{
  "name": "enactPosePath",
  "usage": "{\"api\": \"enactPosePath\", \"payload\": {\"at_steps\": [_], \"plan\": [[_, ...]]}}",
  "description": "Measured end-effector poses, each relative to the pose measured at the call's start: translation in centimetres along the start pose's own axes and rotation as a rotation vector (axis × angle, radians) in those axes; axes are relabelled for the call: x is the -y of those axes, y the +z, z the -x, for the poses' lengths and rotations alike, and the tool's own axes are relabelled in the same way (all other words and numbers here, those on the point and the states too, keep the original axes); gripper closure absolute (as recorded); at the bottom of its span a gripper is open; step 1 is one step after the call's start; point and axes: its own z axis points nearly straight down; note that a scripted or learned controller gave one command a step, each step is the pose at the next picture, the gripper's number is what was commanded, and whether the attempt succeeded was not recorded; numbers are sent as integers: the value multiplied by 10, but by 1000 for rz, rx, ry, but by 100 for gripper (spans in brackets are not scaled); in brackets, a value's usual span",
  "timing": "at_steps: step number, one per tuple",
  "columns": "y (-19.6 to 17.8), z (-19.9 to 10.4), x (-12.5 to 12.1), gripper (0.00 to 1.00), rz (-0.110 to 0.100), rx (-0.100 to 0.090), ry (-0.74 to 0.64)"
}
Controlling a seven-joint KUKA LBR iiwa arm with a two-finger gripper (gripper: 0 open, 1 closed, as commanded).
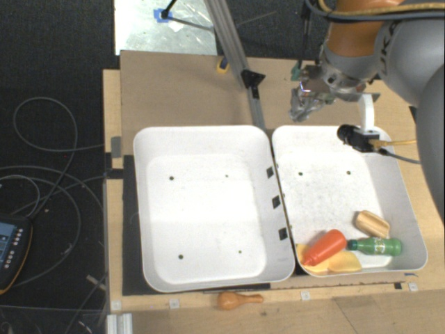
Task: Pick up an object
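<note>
Four toys sit in the right bin's (407, 207) near corner: orange carrot (324, 247), green bottle (376, 245), tan bread roll (371, 223), yellow piece (341, 263). The gripper (304, 108) hangs above the bin's far edge, well apart from them; I cannot tell if its jaws are open.

The arm (410, 40) is smooth grey with rounded casings, a glossy orange band (368, 12) above the wrist, dark cables looping beside it, and a small metallic gripper (304, 106) of bare fittings.
</note>
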Motion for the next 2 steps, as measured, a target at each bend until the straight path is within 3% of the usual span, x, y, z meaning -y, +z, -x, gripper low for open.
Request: {"api": "enactPosePath", "payload": {"at_steps": [2], "plan": [[21, -108, 12, 100, 0, 0, 0]]}}
